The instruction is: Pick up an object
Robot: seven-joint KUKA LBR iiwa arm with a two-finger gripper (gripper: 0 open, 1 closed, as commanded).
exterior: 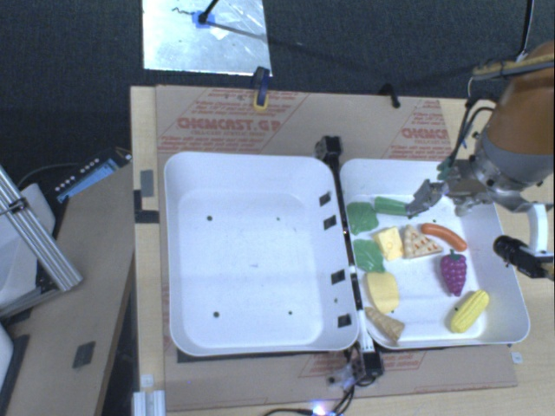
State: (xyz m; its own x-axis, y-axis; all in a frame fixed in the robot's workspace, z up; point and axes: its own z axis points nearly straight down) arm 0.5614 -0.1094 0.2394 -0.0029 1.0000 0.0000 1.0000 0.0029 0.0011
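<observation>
The right bin [499, 258] holds several toy foods. Among them are a green pepper [362, 216], a green cucumber [391, 204], a yellow cheese wedge [389, 243], a toast slice [422, 244], an orange sausage [444, 235], purple grapes [453, 272], a corn cob [468, 310], a yellow pear [383, 292] and a tan pastry [386, 323]. My gripper [423, 200] hangs over the bin's far part, just right of the cucumber and above the toast slice. I see nothing held in it.
The left bin [251, 250] lies beside the right one, with black clips [334, 224] along the shared rim. The arm's wrist [516, 146] reaches in from the right. A silver sheet [206, 24] lies beyond the bench.
</observation>
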